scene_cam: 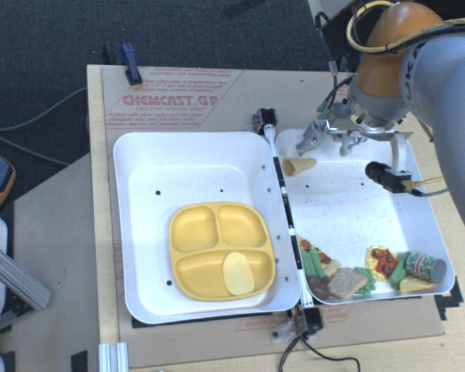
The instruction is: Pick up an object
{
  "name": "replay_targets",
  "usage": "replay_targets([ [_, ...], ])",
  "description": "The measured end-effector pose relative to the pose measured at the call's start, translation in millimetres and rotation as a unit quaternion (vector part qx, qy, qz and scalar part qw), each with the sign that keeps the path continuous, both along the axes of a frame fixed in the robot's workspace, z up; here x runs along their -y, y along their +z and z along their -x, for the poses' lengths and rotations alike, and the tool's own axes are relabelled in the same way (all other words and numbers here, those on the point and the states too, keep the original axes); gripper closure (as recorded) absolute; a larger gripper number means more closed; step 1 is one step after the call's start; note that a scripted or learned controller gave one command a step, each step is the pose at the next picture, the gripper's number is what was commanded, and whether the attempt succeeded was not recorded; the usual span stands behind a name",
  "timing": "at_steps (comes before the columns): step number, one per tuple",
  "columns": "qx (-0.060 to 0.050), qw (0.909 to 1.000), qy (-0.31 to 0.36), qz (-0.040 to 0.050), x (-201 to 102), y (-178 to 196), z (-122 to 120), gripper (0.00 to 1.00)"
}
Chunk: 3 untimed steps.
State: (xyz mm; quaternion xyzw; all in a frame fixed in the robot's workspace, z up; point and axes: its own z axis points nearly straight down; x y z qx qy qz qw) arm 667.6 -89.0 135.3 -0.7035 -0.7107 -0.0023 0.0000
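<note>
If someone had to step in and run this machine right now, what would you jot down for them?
Hand: low over the far left corner of the right bin, beside a small tan wedge. I cannot tell whether it is open or shut, and nothing shows in its grip.
Things: the tan wedge lies on the bin floor near the divider. A pile of toy food sits along the right bin's near edge. The left bin holds a yellow divided plate with a pale oval piece in its near compartment.
Done: nothing lifted yet.
Left: grasp one object, likely the wedge, and raise it.
</note>
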Motion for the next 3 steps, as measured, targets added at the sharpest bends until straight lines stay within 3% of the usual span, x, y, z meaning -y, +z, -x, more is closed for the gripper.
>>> replay_targets([
  [1, 0.001, 1.0000, -0.005, 0.0014, 10, -44, -1, 0.00],
  [2, 0.001, 1.0000, -0.007, 0.0039, 81, -49, 0, 0.00],
  [3, -0.006, 1.0000, -0.003, -0.0005, 12, -51, 67, 0.00],
])
